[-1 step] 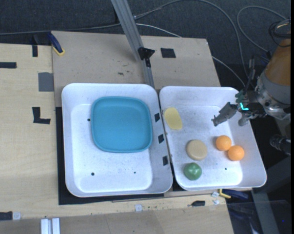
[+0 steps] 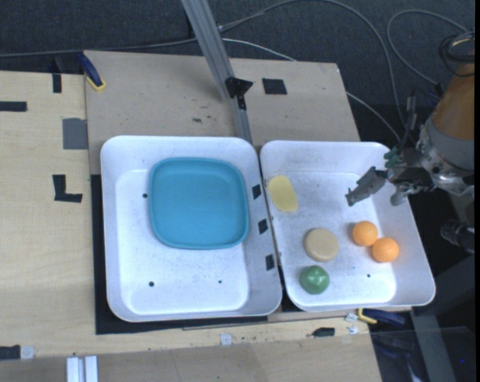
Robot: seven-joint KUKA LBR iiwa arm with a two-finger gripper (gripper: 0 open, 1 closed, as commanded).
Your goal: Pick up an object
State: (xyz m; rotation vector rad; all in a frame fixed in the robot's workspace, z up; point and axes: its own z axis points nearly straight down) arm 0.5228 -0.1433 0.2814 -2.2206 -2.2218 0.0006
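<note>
The left bin (image 2: 120, 293) holds a blue plate (image 2: 198, 202) toward its far edge; in the right bin (image 2: 407, 289), a yellow piece (image 2: 283, 193) lies by the left wall; a tan disc (image 2: 321, 244), green ball (image 2: 314, 278) and two oranges (image 2: 365, 233) (image 2: 385, 249) cluster nearer the front; the gripper (image 2: 379, 185) hovers at the right wall, open, holding nothing.

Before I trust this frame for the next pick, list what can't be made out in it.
- Pincer, camera view: small and dark against the right bin's rim; its height above the bin floor cannot be judged.
- Arm: cut off by the right edge beyond the orange band.
- Blue plate in the left bin: it hides the bin floor beneath it.
- Green object: too small to identify.
</note>
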